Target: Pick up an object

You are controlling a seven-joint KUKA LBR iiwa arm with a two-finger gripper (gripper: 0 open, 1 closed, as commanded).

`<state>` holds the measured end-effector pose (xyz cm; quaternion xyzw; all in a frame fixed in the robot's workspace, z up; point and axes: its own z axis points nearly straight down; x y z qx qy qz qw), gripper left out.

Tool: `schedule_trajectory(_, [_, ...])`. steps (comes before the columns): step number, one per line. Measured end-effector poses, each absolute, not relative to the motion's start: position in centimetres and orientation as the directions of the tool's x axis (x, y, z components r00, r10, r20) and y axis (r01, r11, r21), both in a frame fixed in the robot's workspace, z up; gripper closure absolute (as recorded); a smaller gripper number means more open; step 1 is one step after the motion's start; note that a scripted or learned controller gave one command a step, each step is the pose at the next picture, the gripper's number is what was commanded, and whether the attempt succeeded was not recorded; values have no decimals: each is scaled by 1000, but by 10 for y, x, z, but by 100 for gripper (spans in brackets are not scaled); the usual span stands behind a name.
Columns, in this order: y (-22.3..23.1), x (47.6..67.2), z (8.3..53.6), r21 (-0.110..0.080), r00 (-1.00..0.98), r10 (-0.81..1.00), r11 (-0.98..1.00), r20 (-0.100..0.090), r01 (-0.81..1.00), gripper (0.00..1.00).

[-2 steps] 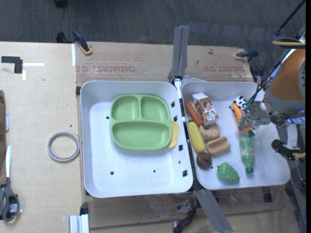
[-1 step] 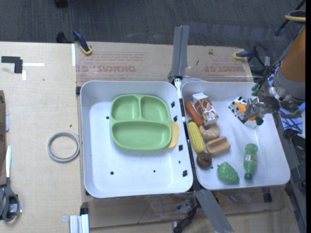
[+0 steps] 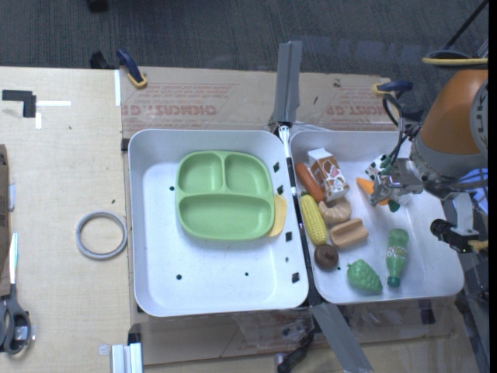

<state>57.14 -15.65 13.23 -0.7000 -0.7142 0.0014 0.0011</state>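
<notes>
The right bin (image 3: 435, 278) holds several toy foods. Among them are a small carton (image 3: 327, 173), a red sausage (image 3: 308, 182), a yellow corn cob (image 3: 313, 218), a bun (image 3: 349, 232), a brown donut (image 3: 326, 256), a green leafy piece (image 3: 363, 277) and a green bottle (image 3: 396, 256). An orange carrot piece (image 3: 364, 185) lies near the bin's middle. My gripper (image 3: 383, 189) hangs low over the right bin, just right of the carrot piece and above the bottle. Nothing is visibly lifted.
The left bin (image 3: 155, 278) carries a green divided plate (image 3: 225, 195) with a yellow piece (image 3: 280, 214) at its right edge. On the bench to the left lie a tape ring (image 3: 101, 234) and scissors (image 3: 14, 318). Blue clamps (image 3: 132, 67) grip the cardboard behind.
</notes>
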Motion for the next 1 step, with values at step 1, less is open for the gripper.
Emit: schedule_trajectory(1, [-86,593,222,-2,43,999,-43,-1,999,100])
